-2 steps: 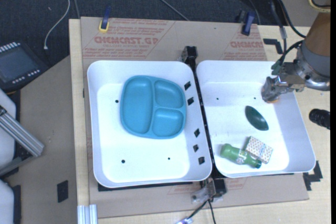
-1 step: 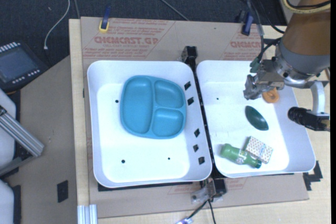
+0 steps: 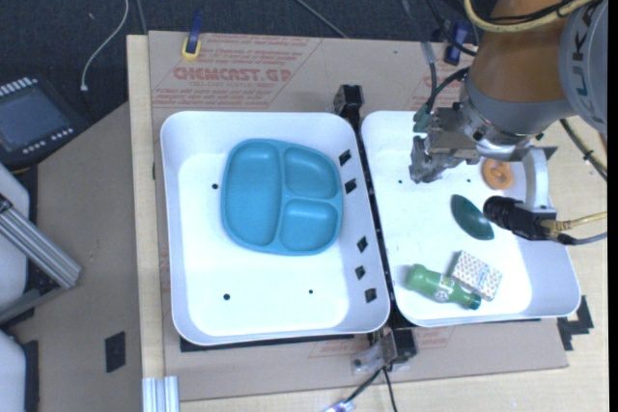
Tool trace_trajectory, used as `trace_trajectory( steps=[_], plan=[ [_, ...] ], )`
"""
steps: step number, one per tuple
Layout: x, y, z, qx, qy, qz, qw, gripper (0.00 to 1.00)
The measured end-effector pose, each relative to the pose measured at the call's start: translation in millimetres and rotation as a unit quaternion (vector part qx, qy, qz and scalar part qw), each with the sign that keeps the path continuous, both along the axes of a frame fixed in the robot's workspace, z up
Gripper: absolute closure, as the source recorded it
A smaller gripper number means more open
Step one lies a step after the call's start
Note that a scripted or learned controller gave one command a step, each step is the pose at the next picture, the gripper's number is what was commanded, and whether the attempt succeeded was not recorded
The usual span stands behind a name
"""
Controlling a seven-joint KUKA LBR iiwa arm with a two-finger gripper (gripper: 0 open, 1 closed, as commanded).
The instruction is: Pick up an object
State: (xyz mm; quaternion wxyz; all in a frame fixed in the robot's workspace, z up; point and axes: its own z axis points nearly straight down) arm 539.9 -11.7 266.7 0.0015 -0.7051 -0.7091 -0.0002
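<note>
In the right bin (image 3: 410, 232) lie a dark teal oval piece (image 3: 472, 216), a small orange round piece (image 3: 498, 174), a green bottle (image 3: 439, 285) on its side, and a small checkered box (image 3: 478, 274) leaning on the bottle. My gripper (image 3: 424, 171) hangs over the bin's upper left part, above bare white floor. It is left of the orange piece and up-left of the teal one, apart from both. Nothing shows in its grasp. The grey and orange arm covers the bin's far right corner.
The left bin (image 3: 193, 256) holds a blue divided plate (image 3: 280, 196). A black clip-studded wall (image 3: 362, 207) separates the two bins. A black cylinder with a yellow cable (image 3: 517, 217) sticks out beside the teal piece. Cardboard lies under both bins.
</note>
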Motion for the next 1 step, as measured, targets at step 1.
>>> trace_trajectory(
  steps=[1],
  plan=[
    [19.2,44.6,-10.6,-0.0006,-0.002,0.0,1.0,1.0]
  ],
)
